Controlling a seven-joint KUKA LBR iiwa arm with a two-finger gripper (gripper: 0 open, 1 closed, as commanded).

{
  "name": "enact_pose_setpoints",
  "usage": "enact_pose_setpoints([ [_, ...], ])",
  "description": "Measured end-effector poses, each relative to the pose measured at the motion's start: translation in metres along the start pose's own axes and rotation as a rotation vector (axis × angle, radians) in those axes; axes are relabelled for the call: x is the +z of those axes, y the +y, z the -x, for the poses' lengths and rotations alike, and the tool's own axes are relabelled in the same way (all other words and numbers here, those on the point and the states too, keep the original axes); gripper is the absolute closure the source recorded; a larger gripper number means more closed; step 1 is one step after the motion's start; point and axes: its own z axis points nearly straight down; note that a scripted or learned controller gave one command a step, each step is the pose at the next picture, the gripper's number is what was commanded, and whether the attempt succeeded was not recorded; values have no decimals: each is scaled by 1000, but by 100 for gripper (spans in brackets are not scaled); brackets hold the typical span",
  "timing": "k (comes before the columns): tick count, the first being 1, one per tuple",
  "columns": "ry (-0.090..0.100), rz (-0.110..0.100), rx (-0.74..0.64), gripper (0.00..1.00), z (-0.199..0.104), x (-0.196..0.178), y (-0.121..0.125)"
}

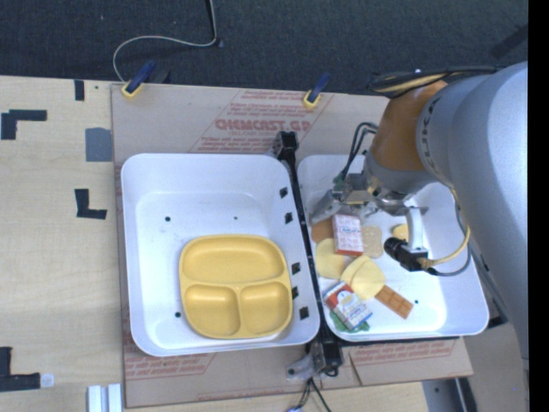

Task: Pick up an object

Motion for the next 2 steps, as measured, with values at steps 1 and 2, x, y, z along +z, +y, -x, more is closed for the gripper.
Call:
enact_pose_setpoints([
  [1,0,5,-1,0,4,-31,20],
  [2,0,4,0,0,5,2,7],
])
